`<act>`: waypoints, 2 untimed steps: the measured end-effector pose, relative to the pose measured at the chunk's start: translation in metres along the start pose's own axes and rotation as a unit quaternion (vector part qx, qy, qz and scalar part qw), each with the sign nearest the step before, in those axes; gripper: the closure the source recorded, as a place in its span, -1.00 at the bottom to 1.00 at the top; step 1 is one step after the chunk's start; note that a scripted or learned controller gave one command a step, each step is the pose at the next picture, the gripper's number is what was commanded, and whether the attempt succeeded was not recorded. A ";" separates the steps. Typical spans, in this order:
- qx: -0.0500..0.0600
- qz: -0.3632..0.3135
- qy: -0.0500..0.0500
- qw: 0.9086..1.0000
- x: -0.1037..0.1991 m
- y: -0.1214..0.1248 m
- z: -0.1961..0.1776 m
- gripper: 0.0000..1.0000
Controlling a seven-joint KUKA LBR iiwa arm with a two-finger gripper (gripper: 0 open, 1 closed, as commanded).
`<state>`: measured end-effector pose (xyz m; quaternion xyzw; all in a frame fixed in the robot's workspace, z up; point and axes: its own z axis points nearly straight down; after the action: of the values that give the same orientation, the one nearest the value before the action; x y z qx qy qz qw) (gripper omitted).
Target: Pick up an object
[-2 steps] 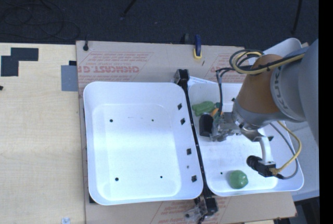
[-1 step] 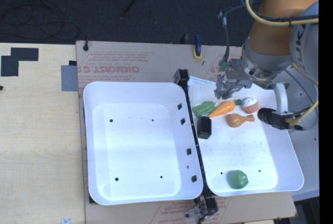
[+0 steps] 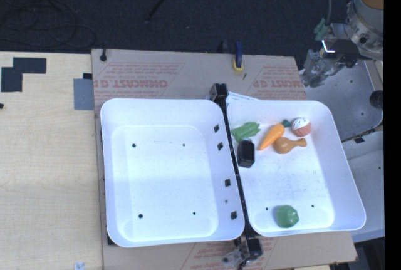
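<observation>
The gripper is seen at the upper right of the frame, outside the right bin; whether it is clenched cannot be told. An orange carrot, green leaf, drumstick and green ball are gathered in that bin.

cardboard sheet | red print "CHEMCAST", upside down, twice | other lettering too small to read
</observation>
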<state>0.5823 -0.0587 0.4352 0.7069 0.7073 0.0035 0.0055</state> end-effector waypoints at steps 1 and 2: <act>0.005 -0.003 0.002 1.000 0.057 -0.044 -0.055 1.00; 0.005 -0.004 0.002 1.000 0.126 -0.045 -0.105 1.00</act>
<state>0.5358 0.0675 0.5395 0.7043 0.7099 0.0014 0.0002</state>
